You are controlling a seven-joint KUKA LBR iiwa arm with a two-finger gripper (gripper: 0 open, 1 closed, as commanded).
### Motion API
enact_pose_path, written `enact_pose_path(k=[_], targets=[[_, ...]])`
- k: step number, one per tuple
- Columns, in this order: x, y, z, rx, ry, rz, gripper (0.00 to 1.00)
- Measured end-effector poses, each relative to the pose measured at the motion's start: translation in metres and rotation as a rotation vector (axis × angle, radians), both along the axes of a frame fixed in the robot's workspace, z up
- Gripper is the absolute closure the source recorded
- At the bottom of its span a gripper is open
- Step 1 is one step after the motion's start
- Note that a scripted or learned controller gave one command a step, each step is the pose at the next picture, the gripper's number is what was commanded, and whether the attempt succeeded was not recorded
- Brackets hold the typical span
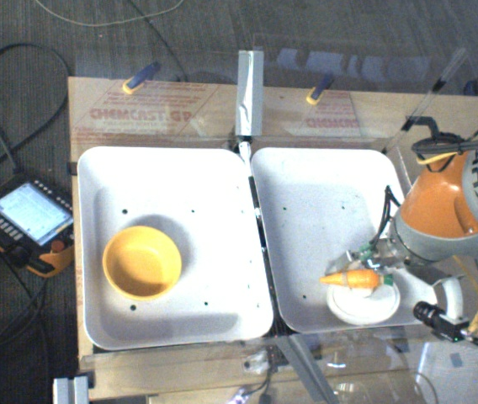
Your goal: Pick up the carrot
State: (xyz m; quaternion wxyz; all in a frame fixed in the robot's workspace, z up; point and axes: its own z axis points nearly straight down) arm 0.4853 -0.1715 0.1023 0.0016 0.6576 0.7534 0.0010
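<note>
Carrot point(353, 279) lies across a white dish point(362, 305) — pincer point(375, 259) at its leafy end, grip unclear; board lettering unreadable.

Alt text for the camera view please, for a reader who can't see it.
The arm's hand reaches in from the right, low over an orange carrot lying across a white plate in the right bin. A yellow bowl sits in the left bin.
</note>
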Motion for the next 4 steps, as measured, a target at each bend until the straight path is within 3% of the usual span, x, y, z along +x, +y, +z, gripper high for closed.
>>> enact_pose_path(k=[1, 2, 3, 4], targets=[[0.001, 0.001, 0.009, 0.001, 0.0, 0.001, 1.0], [0.0, 0.001, 0.009, 0.001, 0.001, 0.001, 0.0], [0.002, 0.034, -0.011, -0.006, -0.01, -0.08, 0.0], [0.004, 0.035, -0.001, -0.004, -0.014, -0.078, 1.0]])
